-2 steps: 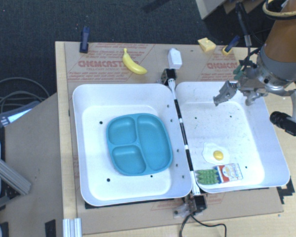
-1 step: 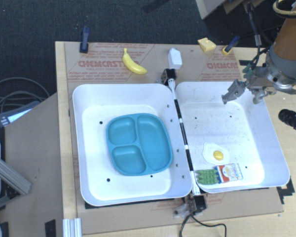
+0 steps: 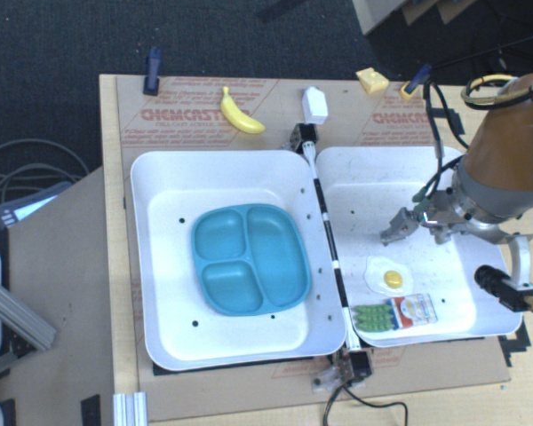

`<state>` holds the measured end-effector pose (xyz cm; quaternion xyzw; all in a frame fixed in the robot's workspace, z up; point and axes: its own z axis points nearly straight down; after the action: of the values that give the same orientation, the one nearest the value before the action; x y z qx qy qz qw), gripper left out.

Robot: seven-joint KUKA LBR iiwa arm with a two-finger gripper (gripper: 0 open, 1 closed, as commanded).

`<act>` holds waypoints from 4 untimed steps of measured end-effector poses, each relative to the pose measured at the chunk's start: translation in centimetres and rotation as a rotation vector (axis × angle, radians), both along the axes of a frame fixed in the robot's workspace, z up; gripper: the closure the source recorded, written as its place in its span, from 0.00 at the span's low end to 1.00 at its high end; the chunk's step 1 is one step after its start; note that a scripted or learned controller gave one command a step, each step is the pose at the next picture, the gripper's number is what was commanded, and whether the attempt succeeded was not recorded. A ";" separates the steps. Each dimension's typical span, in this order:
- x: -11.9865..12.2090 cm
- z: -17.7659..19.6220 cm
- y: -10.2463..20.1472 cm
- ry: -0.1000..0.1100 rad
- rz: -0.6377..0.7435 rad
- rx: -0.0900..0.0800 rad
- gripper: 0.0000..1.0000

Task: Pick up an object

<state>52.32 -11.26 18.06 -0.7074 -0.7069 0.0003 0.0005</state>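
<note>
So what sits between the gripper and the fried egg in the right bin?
Nothing. In the camera view, the gripper hovers up and left of the fried egg, and the stretch between them is bare white floor of the right bin.

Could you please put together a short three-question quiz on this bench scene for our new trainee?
1. True or false: the blue divided plate lies in the right bin.
2. Which lies nearest the gripper? A) banana B) fried egg C) cheese wedge
3. Fill in: the flat printed packet lies just below the ____.

Key: 1. False, it lies in the left bin. 2. B. 3. Fried egg.
</note>
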 end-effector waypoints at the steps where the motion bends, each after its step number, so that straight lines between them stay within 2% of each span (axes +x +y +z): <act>1: -1.8 -9.6 0.0 0.000 0.000 0.000 0.00; 2: -1.6 -8.3 -0.2 -0.011 -0.002 -0.004 1.00; 3: -1.6 -8.4 -0.2 -0.010 -0.001 -0.004 0.00; 4: -4.3 -9.6 1.2 -0.001 0.000 0.000 0.00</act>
<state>47.97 -10.07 8.48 -0.7074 -0.7068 -0.0001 0.0003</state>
